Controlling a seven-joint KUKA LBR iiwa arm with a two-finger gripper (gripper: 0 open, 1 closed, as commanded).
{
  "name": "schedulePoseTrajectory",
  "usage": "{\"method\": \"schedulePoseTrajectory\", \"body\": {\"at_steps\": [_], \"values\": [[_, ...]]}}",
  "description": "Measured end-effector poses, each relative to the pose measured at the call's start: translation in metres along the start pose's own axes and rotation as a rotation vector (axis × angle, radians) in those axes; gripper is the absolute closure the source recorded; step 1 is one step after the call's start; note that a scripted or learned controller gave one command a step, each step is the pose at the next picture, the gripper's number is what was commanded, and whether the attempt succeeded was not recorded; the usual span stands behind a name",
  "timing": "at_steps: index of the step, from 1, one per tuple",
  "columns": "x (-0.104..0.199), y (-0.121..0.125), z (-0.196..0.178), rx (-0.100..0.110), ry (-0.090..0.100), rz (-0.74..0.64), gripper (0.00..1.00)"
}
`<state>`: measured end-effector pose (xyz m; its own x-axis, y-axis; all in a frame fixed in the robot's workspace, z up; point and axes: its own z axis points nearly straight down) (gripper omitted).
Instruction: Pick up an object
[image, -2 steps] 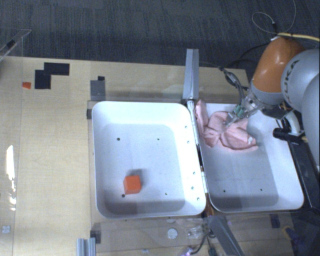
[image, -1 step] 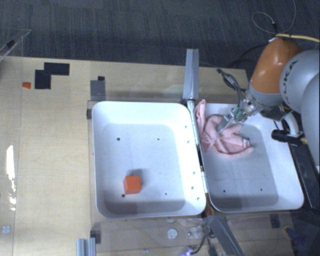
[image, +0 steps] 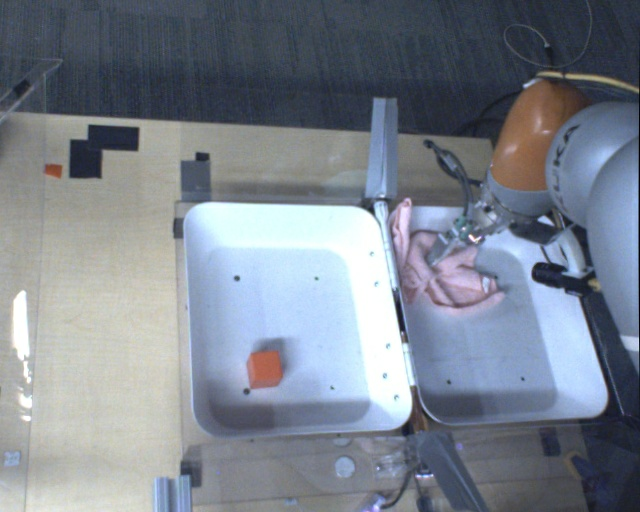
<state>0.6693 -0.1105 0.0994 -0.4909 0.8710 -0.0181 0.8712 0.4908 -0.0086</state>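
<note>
A KUKA arm (image: 560, 150) reaches in from the right over the right bin (image: 520, 390), its hand (image: 447, 246) down on a crumpled pink cloth (image: 445, 275) bunched against the bin's upper-left corner beside the divider (image: 382, 150). The metal fingers (image: 438, 252) press into the fabric, but whether they are spread or pinching a fold cannot be told from above. An orange block (image: 265, 369) sits alone in the left bin (image: 280, 310), well apart from the arm. The risk appears to lie in the cloth itself: a grip on a thin outer fold could slip as the hand rises, or the fabric draped up the bin wall could snag and pull free.
</note>
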Motion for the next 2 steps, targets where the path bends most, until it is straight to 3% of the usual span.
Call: {"method": "schedulePoseTrajectory", "body": {"at_steps": [1, 2], "values": [[0.0, 0.005, -0.012, -0.019, -0.011, -0.006, 1.0], [-0.013, -0.005, -0.074, -0.019, 0.009, -0.134, 1.0]]}}
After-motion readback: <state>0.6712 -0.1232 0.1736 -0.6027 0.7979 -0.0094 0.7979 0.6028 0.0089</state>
